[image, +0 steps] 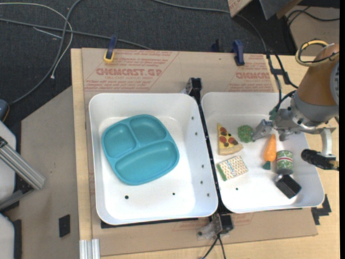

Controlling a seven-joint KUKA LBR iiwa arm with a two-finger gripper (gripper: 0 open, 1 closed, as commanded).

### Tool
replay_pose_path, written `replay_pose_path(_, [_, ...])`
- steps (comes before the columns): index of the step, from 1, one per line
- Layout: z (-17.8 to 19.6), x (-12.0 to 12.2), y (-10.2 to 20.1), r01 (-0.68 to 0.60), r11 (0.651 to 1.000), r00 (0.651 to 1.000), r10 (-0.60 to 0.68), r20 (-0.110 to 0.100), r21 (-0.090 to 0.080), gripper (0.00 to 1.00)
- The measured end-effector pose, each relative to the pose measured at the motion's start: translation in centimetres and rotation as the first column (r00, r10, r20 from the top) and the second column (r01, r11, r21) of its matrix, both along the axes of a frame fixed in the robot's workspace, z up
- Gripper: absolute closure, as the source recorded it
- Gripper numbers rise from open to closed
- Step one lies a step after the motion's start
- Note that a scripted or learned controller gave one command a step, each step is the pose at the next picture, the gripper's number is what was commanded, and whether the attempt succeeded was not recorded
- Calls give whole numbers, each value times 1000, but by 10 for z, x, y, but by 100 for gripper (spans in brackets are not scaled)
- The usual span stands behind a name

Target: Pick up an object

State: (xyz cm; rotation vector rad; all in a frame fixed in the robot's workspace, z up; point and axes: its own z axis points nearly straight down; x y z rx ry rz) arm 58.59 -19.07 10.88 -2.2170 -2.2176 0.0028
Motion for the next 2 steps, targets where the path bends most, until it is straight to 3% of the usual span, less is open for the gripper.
replay_pose_path(1, [-25,0,1,0,1000,1000,0,2,-1,0])
replay_pose_path(2, [-12,1,1,0,1000,1000,0,5,-1,100])
